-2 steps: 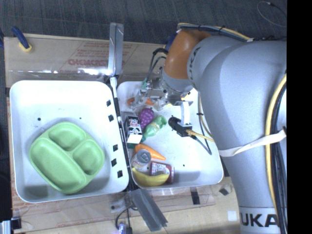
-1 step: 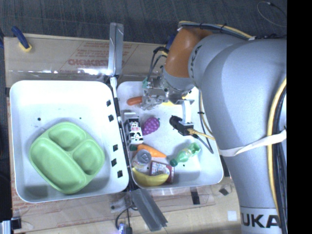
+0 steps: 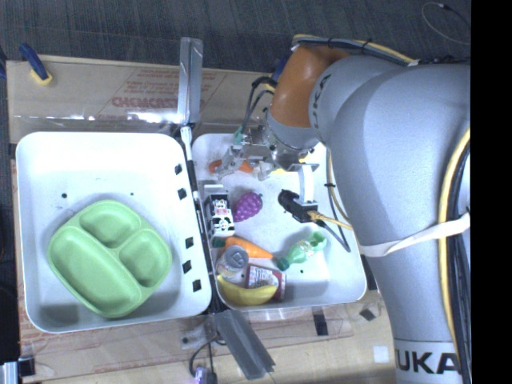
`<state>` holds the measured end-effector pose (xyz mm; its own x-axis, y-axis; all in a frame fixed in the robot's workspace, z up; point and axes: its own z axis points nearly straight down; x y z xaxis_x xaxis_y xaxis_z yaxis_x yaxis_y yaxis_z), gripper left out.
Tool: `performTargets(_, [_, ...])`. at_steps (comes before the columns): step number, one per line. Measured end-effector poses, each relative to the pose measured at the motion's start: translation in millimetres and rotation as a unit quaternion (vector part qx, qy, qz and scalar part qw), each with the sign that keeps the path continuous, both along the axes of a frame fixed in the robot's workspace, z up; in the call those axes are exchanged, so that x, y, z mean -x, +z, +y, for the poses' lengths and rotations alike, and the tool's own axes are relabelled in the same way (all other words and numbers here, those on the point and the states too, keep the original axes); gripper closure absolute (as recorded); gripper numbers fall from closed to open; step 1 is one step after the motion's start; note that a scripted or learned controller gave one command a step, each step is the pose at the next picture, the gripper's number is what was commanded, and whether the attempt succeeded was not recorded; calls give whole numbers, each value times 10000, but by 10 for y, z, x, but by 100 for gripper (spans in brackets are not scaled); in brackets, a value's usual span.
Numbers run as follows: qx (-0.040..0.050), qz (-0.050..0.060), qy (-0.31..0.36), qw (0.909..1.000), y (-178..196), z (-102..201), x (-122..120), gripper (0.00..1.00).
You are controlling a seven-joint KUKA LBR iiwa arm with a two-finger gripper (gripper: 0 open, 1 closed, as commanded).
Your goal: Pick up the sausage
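A small reddish-orange sausage [image 3: 217, 166] lies in the far left corner of the right bin [image 3: 344, 282]. It is partly covered by the gripper [image 3: 250, 157]. The gripper hangs low over that corner, right above and just to the right of the sausage. Whether it touches the sausage I cannot tell. The grey arm with its orange band [image 3: 300, 86] reaches in from the right and hides the bin's far right part.
Purple grapes [image 3: 247, 206], a black-and-white toy [image 3: 221, 213], a carrot [image 3: 254, 250], a can [image 3: 234, 261], a banana [image 3: 245, 294] and a green bottle [image 3: 304, 251] crowd the right bin's near half. A green divided plate [image 3: 110, 256] lies in the left bin [image 3: 48, 158].
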<state>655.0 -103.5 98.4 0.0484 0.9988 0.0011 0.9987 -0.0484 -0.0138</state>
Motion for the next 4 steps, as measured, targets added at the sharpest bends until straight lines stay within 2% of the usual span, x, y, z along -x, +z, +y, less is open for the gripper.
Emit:
performTargets(1, [-4, 24, 18, 10000, 84, 8, 7, 100])
performTargets(2, [-3, 24, 19, 10000, 84, 8, 7, 0])
performTargets(3, [7, -29, -39, 10000, -85, -6, -5, 0])
performTargets(4, [2, -5, -15, 10000, 1, 7, 0, 100])
